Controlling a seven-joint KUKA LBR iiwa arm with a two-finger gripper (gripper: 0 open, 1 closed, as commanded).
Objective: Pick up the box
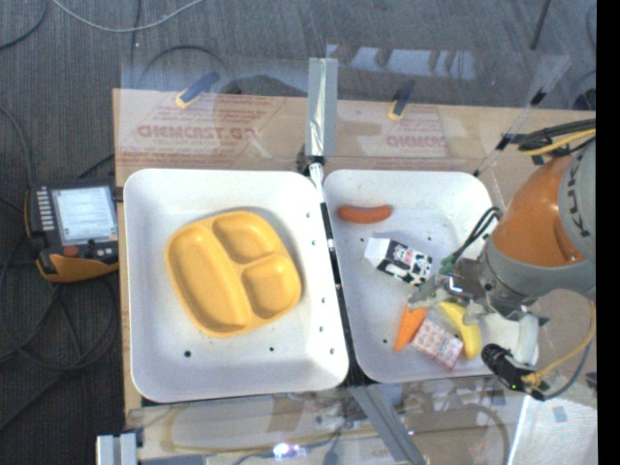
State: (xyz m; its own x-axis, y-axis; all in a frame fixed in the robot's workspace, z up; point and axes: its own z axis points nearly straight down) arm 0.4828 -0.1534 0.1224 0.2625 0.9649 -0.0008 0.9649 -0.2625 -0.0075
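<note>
A small white and black box [398, 259] lies near the middle of the right bin [455, 190]. A second, pinkish box [438, 344] rests by the bin's front edge. My gripper [442, 290] hangs low over the bin between the two, just right of the white and black box and above a yellow banana [462, 325]. The grey wrist and its orange band [544, 216] reach in from the right and hide the bin's right side.
An orange carrot [408, 328] lies left of the pinkish box, and a red-orange sausage [363, 213] lies at the back of the right bin. The left bin [155, 356] holds a yellow divided tray [233, 271]. A handheld screen [74, 219] sits off the bench's left.
</note>
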